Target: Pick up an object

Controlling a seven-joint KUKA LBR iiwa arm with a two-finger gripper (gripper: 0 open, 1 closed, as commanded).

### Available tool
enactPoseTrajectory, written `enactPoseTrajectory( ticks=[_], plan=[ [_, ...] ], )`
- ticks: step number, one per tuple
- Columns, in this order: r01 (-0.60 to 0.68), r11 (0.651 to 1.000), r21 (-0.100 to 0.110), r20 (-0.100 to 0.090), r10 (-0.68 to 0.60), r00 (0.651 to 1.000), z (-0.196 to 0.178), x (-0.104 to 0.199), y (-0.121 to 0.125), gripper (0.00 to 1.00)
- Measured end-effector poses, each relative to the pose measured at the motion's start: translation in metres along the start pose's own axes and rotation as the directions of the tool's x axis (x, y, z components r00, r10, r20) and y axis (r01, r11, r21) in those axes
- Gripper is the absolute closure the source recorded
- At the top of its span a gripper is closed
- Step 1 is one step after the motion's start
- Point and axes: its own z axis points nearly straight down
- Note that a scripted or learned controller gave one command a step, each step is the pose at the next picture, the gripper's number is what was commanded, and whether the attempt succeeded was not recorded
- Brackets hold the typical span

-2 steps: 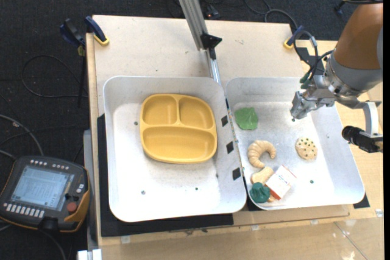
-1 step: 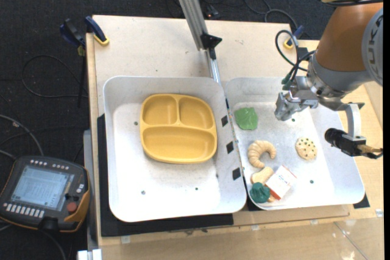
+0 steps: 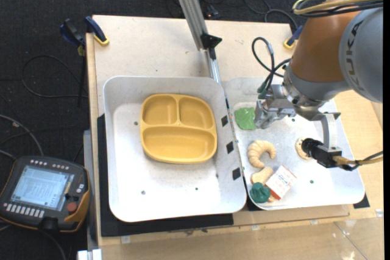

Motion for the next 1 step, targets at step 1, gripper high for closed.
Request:
enactPoseTrajectory(
  ticks=[1],
  plan=[
    [0.001,1.000,0.001,0.000,-0.001,1.000,0.0018,0.0635,-0.0112,1.00]
  ],
)
